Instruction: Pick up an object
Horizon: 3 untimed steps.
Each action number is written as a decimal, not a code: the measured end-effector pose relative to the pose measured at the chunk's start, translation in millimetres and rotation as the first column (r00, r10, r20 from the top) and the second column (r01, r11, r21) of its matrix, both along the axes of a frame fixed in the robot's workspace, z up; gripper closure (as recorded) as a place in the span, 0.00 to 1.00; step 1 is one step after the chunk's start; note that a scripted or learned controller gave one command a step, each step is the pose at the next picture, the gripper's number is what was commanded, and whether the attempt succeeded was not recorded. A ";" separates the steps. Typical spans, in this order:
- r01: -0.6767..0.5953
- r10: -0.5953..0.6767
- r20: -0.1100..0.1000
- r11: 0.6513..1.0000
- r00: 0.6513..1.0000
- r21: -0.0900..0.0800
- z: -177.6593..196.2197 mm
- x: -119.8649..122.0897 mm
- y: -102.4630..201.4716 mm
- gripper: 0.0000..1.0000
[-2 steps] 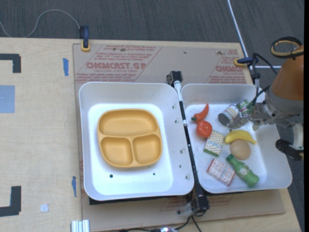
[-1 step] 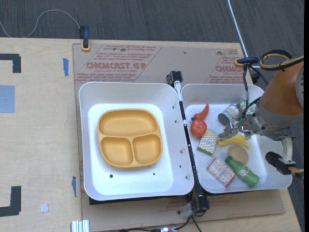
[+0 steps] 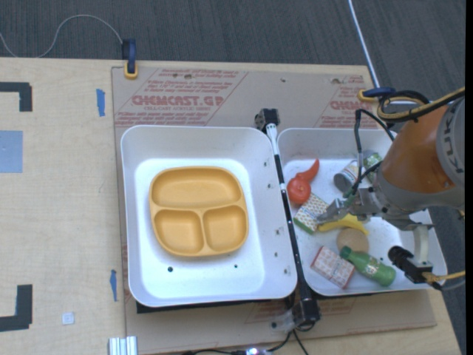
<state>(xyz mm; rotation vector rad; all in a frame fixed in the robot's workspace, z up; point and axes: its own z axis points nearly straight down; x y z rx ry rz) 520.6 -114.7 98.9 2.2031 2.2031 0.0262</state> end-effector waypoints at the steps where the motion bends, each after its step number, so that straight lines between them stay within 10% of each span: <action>1: 0.001 -0.001 0.003 1.000 1.000 -0.002 9.6 0.6 -0.3 1.00; 2: 0.001 -0.001 0.002 1.000 1.000 -0.001 9.4 0.4 0.0 0.00; 3: 0.000 0.000 -0.005 1.000 1.000 -0.003 -8.8 -34.8 16.7 0.00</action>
